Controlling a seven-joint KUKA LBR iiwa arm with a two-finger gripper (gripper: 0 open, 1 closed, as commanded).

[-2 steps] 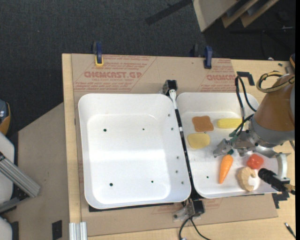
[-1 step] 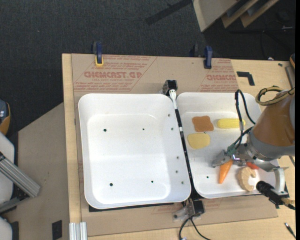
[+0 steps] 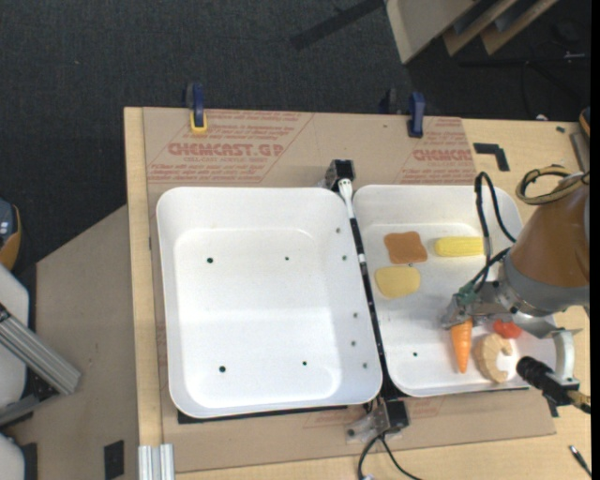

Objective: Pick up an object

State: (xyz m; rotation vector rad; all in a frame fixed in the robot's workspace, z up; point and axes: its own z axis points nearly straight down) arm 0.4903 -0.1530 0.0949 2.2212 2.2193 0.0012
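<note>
orange carrot (image 3: 460,346) lies just below the hand (image 3: 466,313); grip state unclear.

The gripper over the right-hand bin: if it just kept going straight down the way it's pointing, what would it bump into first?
Most likely the carrot. The gripper sits right above its green top in the right bin, with a round beige piece just beside. Height is hard to judge, so it could touch the bin floor instead.

Brown board worktop (image 3: 281,150) with red printed lettering, on dark floor. Two blue clamps (image 3: 195,97) (image 3: 415,103) grip far edge. Black bar (image 3: 361,272) runs between bins, near to far. Metal rail (image 3: 37,352) lies at left edge. Pale wooden structure (image 3: 469,23) at far right.
</note>
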